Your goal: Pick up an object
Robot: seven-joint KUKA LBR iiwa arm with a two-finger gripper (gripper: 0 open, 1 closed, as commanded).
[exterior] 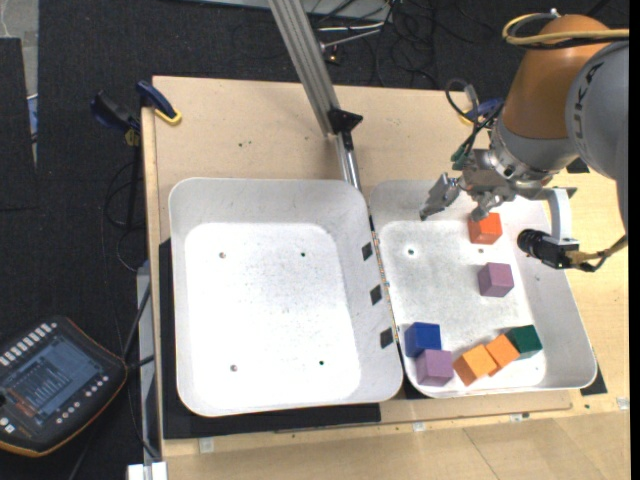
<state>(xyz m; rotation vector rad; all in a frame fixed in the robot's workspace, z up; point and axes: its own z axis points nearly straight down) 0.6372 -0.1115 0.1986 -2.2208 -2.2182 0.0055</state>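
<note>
My gripper [460, 201] hangs over the far part of the right bin [566, 298], its two fingers spread apart and open with nothing between them. An orange cube [485, 228] lies just below and right of the right finger, touching or nearly touching it. A purple cube [495, 279] sits mid-bin. Along the near edge lie a blue cube [422, 337], a second purple cube [434, 366], an orange block [478, 359] and a green cube [524, 341].
The left bin [200, 218] lies beside the right one, joined by a middle divider with black clips [376, 293]. A slanted metal pole [310, 58] crosses the back of the bench. A blue clamp [155, 101] sits at the bench's far left corner.
</note>
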